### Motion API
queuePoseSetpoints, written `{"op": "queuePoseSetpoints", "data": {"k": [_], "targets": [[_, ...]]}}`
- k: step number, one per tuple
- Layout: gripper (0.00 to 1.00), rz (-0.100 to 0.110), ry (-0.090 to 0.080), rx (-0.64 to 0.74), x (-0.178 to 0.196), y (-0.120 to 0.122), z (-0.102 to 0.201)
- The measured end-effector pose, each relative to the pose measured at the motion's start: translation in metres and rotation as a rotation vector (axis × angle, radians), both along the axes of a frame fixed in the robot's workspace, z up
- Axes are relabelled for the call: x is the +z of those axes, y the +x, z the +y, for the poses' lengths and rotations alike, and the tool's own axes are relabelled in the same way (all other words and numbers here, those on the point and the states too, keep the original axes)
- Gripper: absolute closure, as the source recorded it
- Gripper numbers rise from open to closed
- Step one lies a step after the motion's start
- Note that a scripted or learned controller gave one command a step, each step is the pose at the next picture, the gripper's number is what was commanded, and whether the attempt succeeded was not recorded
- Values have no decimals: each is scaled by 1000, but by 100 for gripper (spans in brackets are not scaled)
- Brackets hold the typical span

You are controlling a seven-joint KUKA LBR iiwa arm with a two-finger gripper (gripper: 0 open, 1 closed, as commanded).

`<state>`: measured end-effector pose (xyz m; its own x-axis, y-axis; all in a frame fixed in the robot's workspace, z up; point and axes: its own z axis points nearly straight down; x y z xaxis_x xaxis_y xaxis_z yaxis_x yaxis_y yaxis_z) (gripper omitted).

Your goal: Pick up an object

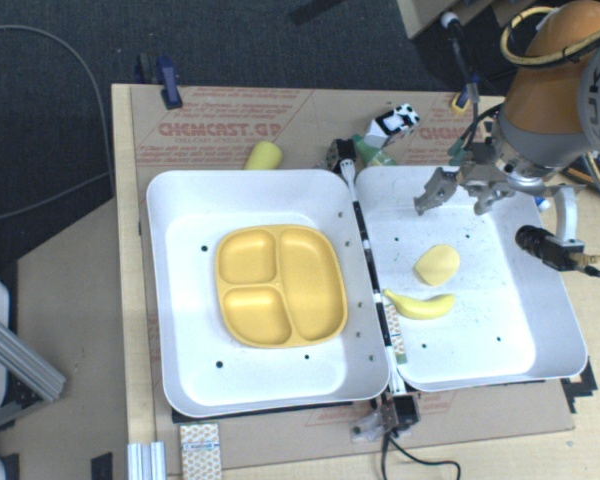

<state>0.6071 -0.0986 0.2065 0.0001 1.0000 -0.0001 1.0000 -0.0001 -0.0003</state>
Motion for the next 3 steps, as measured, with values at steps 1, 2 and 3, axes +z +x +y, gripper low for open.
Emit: {"op": "queuePoseSetpoints", "data": {"k": [1, 2, 3], "targets": [[0, 2, 1, -1, -61, -16, -24], [0, 2, 1, 0, -122, -32, -28], [100, -1, 1, -1, -112, -31, -28]]}}
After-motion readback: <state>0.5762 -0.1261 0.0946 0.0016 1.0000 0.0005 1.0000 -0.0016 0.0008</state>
